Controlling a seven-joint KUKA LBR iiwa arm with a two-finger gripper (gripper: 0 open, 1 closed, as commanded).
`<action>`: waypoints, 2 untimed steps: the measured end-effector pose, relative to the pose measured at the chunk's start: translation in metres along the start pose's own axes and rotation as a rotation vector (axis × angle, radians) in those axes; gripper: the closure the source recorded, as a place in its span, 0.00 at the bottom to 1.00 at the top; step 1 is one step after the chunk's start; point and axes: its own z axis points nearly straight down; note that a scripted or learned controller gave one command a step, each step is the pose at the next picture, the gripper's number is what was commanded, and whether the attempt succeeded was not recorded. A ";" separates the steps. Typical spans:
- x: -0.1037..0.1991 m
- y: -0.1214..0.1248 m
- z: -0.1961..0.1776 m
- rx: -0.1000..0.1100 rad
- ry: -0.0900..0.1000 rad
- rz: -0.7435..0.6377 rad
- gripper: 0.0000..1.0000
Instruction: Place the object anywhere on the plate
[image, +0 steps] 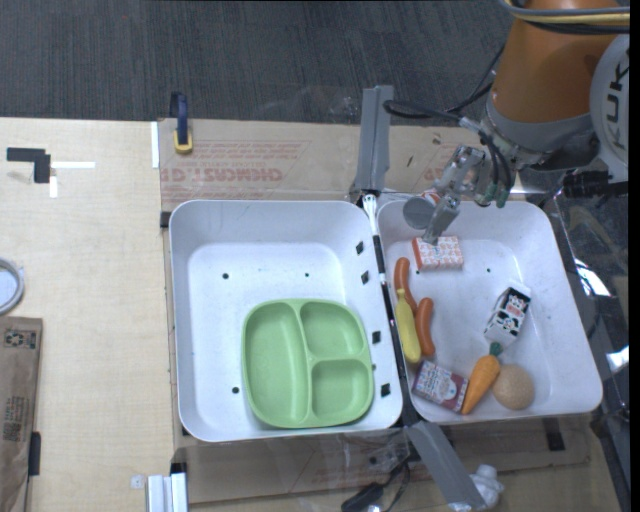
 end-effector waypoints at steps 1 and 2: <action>0.030 -0.028 -0.060 0.000 0.000 0.093 1.00; 0.053 -0.057 -0.131 0.001 -0.001 0.155 1.00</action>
